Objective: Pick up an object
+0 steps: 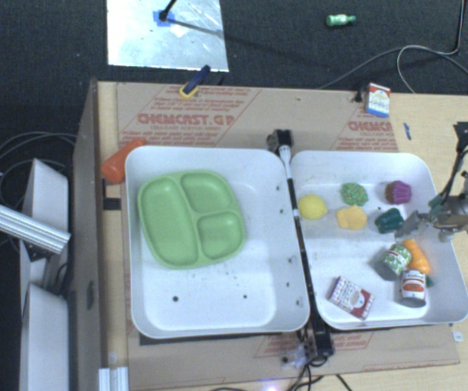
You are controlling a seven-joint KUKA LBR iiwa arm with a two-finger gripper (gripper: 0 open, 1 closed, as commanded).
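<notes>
2 white bins side by side on the desk (242, 108). landmark: the right bin (445, 300).

- gripper (426, 216) hangs over the right bin's far-right side, arm entering from the right edge; how far its fingers are parted, cannot tell. nothing seen between them.
- inside the right bin: yellow lemon (312, 208) near its left wall; green bumpy piece (353, 193) and yellow piece (352, 217) toward the middle; purple piece (397, 191) near the back right; dark teal piece (390, 219) just left of the gripper.
- toward the front right: green-labelled can (395, 260), orange carrot (417, 255) touching it, red-labelled can (413, 287) just in front.
- red and white box (350, 297) lies flat at the front.
- left of the right bin: other bin (209, 316) holding a green divided plate (190, 217).
</notes>
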